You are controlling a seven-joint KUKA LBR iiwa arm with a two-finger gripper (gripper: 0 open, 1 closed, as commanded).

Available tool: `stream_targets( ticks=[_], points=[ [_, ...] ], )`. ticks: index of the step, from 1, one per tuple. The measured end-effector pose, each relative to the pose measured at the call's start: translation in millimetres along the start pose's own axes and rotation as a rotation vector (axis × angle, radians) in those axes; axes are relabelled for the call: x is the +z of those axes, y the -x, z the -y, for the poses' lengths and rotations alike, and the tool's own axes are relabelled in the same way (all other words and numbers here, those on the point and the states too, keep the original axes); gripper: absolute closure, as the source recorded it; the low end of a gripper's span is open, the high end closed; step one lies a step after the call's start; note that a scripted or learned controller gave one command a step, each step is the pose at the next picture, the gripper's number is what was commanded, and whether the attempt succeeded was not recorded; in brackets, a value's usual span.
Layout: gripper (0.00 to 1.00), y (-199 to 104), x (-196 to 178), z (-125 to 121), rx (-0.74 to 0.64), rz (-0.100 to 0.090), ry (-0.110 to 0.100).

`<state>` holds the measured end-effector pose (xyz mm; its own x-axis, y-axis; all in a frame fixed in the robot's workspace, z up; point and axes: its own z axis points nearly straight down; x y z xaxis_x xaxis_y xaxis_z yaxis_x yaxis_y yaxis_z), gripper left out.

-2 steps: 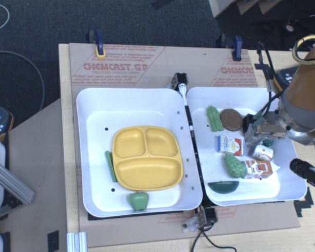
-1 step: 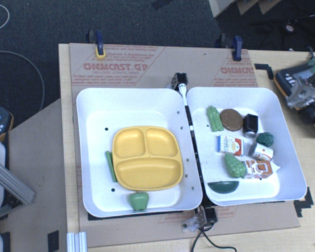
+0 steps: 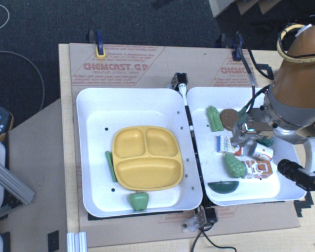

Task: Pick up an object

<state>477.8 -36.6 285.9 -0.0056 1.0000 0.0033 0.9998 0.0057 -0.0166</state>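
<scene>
Reaching into the crowded right bin [image 3: 289, 190] with nothing clearly secured.
The pincer [image 3: 240, 135] hangs low over a heap near the worktop's right edge: a small blue-and-white packet [image 3: 223, 143], a green knobbly piece [image 3: 234, 165], a red-and-white carton [image 3: 258, 168]. Whether it is open or closed I cannot tell. Packed so tightly, the items could likely make it nudge a neighbour aside or pinch two at once.

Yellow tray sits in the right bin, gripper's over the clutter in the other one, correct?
Not quite. The camera view shows the yellow tray in the left bin, not the right. The gripper is over the clutter in the other one, the right bin, as you said.
</scene>
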Motion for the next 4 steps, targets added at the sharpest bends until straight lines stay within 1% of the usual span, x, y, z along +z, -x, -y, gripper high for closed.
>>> stream_targets(
  ticks=[1, 2, 3, 4],
  points=[
    [1.00, -32, -170, 0, -0.001, 0.002, 0.039],
    [1.00, -62, 32, -7, 0.006, 0.002, 0.003],
    [1.00, -81, -75, -1, 0.001, 0.002, 0.027],
    [1.00, -9, -259, 2, 0.012, 0.005, 0.039]
  ],
)
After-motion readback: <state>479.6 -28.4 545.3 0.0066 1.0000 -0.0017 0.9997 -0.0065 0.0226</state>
